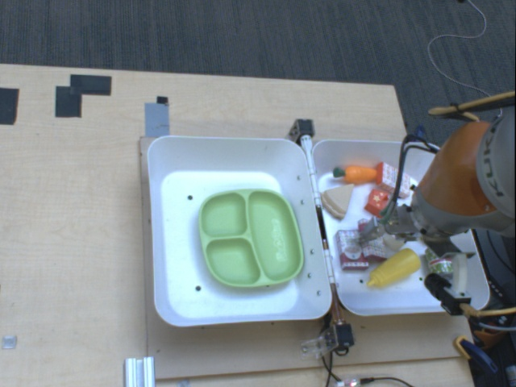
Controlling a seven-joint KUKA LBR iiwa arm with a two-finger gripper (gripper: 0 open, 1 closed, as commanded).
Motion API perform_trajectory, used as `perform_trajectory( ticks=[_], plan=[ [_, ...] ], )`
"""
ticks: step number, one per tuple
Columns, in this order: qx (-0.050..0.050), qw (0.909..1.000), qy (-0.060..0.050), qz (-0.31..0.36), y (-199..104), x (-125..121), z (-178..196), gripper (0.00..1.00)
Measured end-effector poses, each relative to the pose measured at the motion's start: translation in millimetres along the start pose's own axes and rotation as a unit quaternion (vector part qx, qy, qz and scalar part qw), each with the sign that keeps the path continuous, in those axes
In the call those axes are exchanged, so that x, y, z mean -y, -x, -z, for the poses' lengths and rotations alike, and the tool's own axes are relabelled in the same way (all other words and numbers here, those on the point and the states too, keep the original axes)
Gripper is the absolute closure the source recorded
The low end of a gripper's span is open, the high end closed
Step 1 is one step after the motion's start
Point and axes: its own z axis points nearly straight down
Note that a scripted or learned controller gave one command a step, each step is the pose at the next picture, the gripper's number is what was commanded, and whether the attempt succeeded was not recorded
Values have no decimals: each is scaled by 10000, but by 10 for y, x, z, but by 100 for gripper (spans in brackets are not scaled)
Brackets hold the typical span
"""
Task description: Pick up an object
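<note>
The right bin (403, 306) holds several small items. An orange carrot (360, 172) lies at its far side, with a pale bread wedge (337, 201) and a red packet (378, 199) just below it. A clear wrapper with red print (351, 250) lies at the middle left, and a yellow squeeze bottle (394, 268) lies on its side toward the front. My gripper (372, 234) hangs low over the middle of this bin, between the red packet and the yellow bottle, right beside the wrapper. The arm's orange band (455, 176) covers the bin's right part.
The left bin (173, 240) holds a green divided plate (250, 238) at its centre. A metal hinge bar (316, 208) runs between the two bins. Cables and clamps (334, 341) sit at the bench's front edge. Dark tape patches (81, 93) mark the wooden bench at the far left.
</note>
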Motion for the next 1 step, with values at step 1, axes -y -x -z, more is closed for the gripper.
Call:
perform_trajectory(
  ticks=[1],
  plan=[
    [11, 10000, 21, -6, 13, -20, 117, 100]
  ],
)
